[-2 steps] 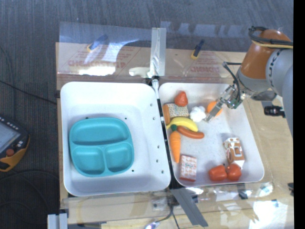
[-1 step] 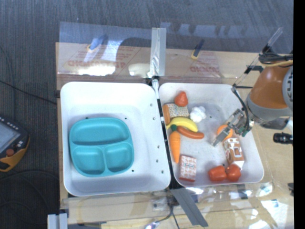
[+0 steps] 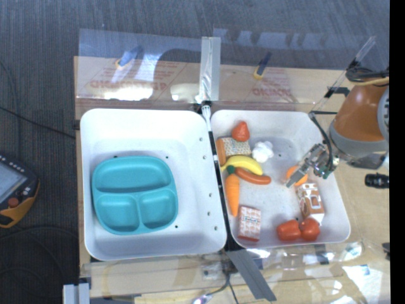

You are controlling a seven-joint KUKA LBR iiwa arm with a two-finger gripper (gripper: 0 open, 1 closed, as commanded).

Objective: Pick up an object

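Observation:
The right bin [image 3: 329, 233] holds several toy foods. My gripper [image 3: 308, 168] hangs low over its right side, reaching in from the right. A small orange piece [image 3: 290, 171] lies right at the gripper's tip; I cannot tell whether it is gripped. Just below the gripper is a brown and white carton [image 3: 311, 202], and below that a red tomato [image 3: 298, 230]. To the left lie a yellow banana [image 3: 243, 164], a red sausage [image 3: 254, 178], a carrot [image 3: 232, 195], a white lump [image 3: 262, 151], a red strawberry [image 3: 240, 132] and a small orange box [image 3: 249, 223].
The left bin [image 3: 114, 122] holds a teal divided plate [image 3: 134, 193]. A metal divider [image 3: 215, 170] runs between the bins. A clear screen [image 3: 209, 68] stands behind both bins. A black handheld device [image 3: 14, 192] lies on the floor at far left.

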